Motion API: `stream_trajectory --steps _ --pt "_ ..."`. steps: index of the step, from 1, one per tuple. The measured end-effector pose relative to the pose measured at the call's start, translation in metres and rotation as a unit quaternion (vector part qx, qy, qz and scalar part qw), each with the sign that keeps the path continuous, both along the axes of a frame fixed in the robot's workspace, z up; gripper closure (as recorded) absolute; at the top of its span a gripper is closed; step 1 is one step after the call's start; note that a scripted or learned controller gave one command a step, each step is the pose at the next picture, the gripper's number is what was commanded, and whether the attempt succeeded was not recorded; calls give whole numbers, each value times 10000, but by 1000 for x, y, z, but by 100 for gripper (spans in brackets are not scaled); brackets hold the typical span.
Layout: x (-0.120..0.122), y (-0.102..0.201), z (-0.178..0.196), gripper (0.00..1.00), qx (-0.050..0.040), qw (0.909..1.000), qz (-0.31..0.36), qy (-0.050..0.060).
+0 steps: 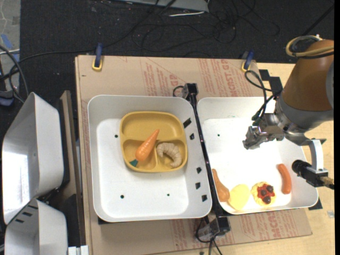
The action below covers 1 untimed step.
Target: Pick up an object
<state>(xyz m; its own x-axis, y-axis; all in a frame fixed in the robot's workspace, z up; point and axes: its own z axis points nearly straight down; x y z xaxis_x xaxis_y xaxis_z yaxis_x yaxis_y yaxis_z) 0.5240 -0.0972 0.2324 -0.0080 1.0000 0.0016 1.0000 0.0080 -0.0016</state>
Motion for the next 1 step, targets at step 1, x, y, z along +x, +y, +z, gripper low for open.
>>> stream_trajectory --steps 1 --pt "-11 49 -9 100 3 10000 -1 4"
